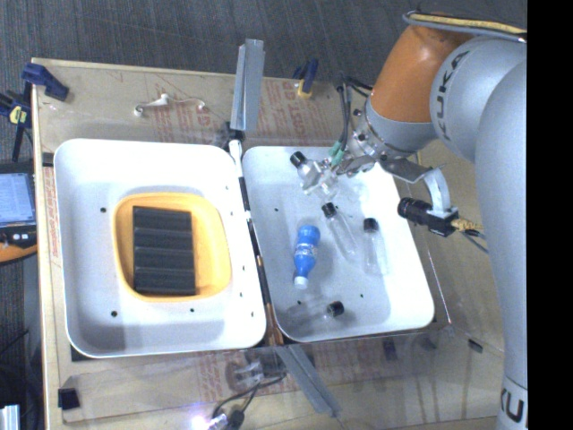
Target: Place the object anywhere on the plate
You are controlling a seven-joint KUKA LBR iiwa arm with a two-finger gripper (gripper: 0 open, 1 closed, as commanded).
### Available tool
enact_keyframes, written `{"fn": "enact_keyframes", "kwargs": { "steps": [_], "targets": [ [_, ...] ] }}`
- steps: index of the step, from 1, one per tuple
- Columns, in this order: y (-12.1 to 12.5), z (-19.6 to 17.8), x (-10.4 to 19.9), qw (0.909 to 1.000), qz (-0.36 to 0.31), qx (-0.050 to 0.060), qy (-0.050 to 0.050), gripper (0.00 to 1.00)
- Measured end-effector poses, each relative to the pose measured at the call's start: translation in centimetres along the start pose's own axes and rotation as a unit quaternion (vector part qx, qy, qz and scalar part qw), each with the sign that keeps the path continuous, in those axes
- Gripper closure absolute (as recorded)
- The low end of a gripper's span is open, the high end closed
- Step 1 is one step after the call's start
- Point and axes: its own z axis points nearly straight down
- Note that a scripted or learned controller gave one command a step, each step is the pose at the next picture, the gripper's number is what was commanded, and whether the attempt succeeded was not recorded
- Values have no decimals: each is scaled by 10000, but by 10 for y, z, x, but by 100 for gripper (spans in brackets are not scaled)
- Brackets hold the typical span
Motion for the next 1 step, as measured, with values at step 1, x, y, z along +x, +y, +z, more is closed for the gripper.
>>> {"fn": "enact_keyframes", "kwargs": {
  "steps": [1],
  "targets": [
    [0, 0, 0, 10000, -1, -1, 0, 0]
  ]
}}
